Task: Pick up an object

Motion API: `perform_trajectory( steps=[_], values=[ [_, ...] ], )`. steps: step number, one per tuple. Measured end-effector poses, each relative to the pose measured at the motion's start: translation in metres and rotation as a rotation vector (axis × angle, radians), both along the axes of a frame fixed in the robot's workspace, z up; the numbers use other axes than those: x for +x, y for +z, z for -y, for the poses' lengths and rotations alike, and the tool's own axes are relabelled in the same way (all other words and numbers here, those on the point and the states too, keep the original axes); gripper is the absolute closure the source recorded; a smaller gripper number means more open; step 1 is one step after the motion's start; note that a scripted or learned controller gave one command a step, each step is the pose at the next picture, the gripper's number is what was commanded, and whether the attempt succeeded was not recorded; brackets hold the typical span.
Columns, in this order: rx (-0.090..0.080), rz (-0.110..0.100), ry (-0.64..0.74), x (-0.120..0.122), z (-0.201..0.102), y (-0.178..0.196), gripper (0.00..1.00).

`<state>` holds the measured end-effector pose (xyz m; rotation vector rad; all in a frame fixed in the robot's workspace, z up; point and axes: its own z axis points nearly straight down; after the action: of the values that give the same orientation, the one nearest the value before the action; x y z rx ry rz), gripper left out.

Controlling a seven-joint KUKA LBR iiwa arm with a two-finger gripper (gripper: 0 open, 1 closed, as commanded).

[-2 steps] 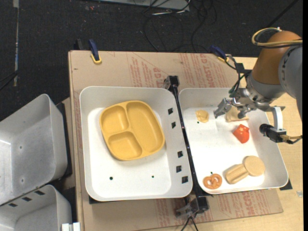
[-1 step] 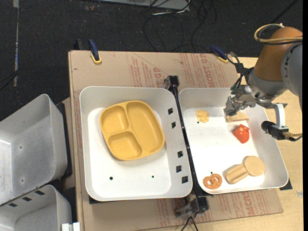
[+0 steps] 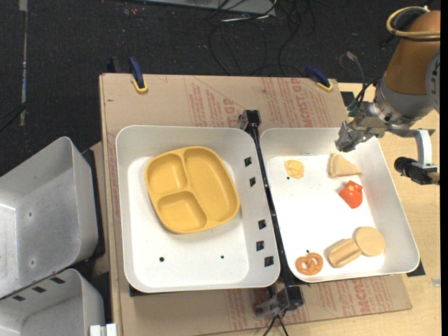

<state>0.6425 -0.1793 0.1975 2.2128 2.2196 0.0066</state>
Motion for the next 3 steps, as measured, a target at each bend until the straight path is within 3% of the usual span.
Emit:
perform_trajectory(
  steps=[1, 2, 3],
  values=[
    [0.000, -0.001, -0.001, -0.002, 0.004, 0.063, 1.00],
    [0.001, -0.005, -0.001, -0.001, 0.004, 0.073, 1.00],
    [0.004, -0.011, 0.004, -0.026, -0.049, 0.061, 1.00]
  ],
)
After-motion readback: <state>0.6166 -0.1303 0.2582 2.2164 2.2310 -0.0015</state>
